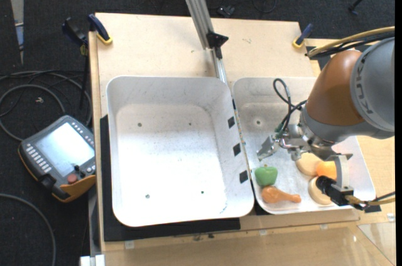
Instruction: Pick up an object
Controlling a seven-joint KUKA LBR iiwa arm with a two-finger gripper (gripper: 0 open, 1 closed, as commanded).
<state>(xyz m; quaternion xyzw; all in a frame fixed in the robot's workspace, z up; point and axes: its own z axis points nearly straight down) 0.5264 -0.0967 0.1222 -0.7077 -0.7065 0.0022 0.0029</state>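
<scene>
Camera view: fingers state unclear above green apple, crowded against right bin front rim.

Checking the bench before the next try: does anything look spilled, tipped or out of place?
Nothing stands out. The green apple, the orange carrot-shaped toy and the pale pieces lie inside the right bin, near its front. Both bins sit level, side by side. The pincer hangs above the apple.
</scene>
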